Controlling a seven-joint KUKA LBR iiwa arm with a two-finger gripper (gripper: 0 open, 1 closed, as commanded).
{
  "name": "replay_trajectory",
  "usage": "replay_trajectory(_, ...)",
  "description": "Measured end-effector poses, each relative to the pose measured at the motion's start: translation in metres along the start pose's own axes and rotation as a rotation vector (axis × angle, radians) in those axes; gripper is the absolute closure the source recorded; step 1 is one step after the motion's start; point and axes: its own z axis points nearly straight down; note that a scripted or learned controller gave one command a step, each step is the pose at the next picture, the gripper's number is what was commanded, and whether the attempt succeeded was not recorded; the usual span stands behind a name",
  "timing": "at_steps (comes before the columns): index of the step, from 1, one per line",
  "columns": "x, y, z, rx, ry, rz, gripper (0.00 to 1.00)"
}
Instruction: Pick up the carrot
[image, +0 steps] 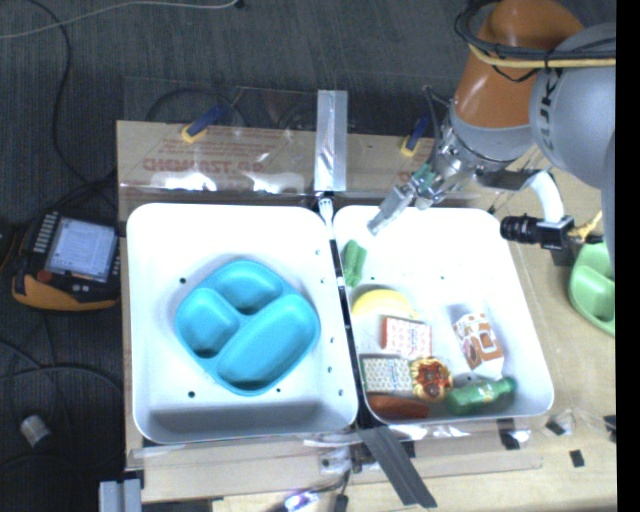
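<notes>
— Orange carrot somewhere in right bin (523, 300)?
— Hard to tell. Perhaps reddish piece (398, 407) at front edge, half buried under packets (386, 375).
— Gripper (383, 220)?
— Over back edge, blurred; open or closed, impossible to tell.

In the right bin (520, 300), the upper half is bare white floor, broad enough for a descent from the upper right of the frame, where the gripper (392, 212) hangs over the far rim. The lower half is crowded: a yellow item (378, 301), a small box (405, 337), a white packet (477, 340), a red-and-yellow item (431, 376) and a green piece (478, 395) lie close together, several touching, with little gap between them. A green item (354, 262) hugs the centre divider. In the left bin (150, 400), a blue sectioned tray (247, 325) takes the middle, leaving bare strips along the walls.
</notes>
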Motion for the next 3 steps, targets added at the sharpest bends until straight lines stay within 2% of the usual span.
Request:
replay_trajectory(1,0.041,-0.031,0.076,0.003,0.001,-0.026,0.00)
replay_trajectory(2,0.090,-0.067,0.076,0.003,0.001,-0.024,0.00)
replay_trajectory(3,0.064,-0.123,0.076,0.003,0.003,0.116,0.00)
